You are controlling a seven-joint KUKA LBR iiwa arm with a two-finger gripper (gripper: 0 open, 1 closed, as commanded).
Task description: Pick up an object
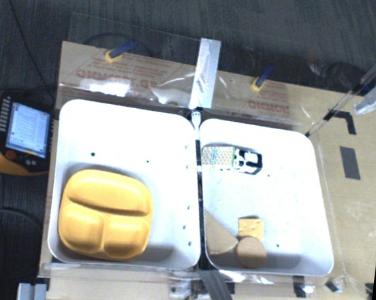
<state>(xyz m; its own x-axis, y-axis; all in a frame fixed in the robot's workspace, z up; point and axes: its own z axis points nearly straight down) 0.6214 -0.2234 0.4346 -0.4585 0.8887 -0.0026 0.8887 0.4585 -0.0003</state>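
The left white bin holds one large yellow loaf-shaped object in its front left corner. In the right white bin, a small flat packet with a pale patterned part and black print lies near the back left. Towards the front of that bin, a small tan cube rests just behind a brown rounded piece; the two touch or nearly touch. A dull brown wedge shape lies to their left against the bin's front wall.
A yellow-and-black handheld pendant with a lit screen lies left of the bench. A metal upright stands behind the seam between the bins. Two blue-and-yellow clamps hold a clear sheet along the back.
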